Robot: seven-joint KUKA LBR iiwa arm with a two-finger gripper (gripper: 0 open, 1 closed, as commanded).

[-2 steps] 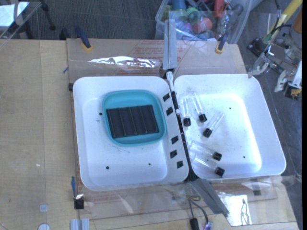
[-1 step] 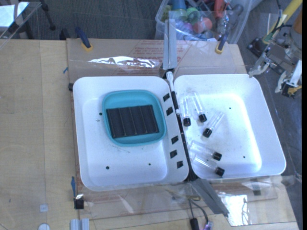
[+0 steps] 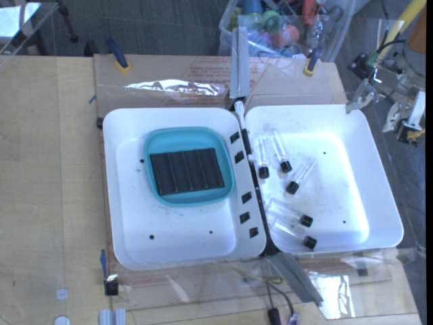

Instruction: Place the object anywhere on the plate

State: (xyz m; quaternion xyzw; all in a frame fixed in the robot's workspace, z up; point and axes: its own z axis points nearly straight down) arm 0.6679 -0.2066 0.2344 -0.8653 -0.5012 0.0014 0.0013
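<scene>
A teal plate [image 3: 188, 166] with a dark ridged insert sits in the left white bin [image 3: 128, 235]. Several clear vials with black caps lie in the right white bin [image 3: 352, 181]: one [image 3: 259, 160] beside the divider, one [image 3: 279, 152] next to it, one [image 3: 302, 173] tilted near the middle, and more [image 3: 292, 213] toward the front. My gripper [image 3: 404, 117] hangs at the far right, outside the right bin's back right corner, well away from the vials and the plate. Nothing shows between it and the bins.
A row of black clips [image 3: 245, 181] runs along the divider between the bins. A clear tub of colourful toys [image 3: 291, 12] stands behind the bins. Cables and hardware [image 3: 369, 80] crowd the back right. Bare wooden bench [image 3: 47, 181] lies to the left.
</scene>
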